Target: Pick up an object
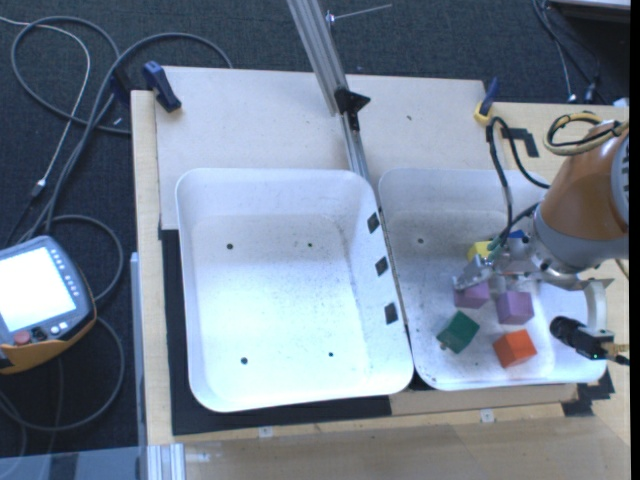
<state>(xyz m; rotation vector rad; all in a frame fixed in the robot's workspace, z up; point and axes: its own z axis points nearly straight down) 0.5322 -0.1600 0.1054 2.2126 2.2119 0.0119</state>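
Two shallow white bins sit side by side on the bench. The left bin shows a bare speckled floor. The right bin holds four blocks grouped toward its near right part: a green block, an orange block, a purple block and a second, paler purple block, with something small and yellow just behind them. The arm reaches in from the right, and its gripper is low over the two purple blocks, close to or touching them. Whether its fingers are apart, together or clamped on a block cannot be told from this angle
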